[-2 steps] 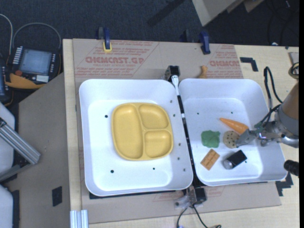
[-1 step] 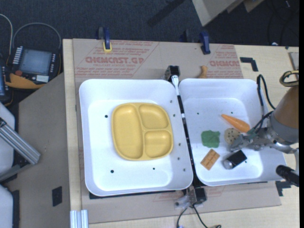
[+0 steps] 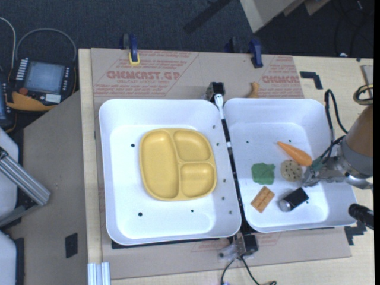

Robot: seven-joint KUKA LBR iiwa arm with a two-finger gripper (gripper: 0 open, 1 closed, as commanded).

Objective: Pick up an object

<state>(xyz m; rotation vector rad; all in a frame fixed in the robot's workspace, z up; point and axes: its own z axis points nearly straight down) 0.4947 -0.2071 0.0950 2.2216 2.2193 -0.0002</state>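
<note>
Camera view from above has the gripper [image 3: 313, 174] low in the right bin [image 3: 261, 120], near its right wall, just beside a round biscuit [image 3: 290, 170] and below a carrot [image 3: 294, 153]; I cannot tell how its fingers stand. A green piece [image 3: 263, 172], a cracker [image 3: 262, 199] and a black block [image 3: 294, 199] lie toward that bin's front edge, and a yellow divided plate [image 3: 177, 164] fills the middle of the left bin [image 3: 116, 159].
</note>
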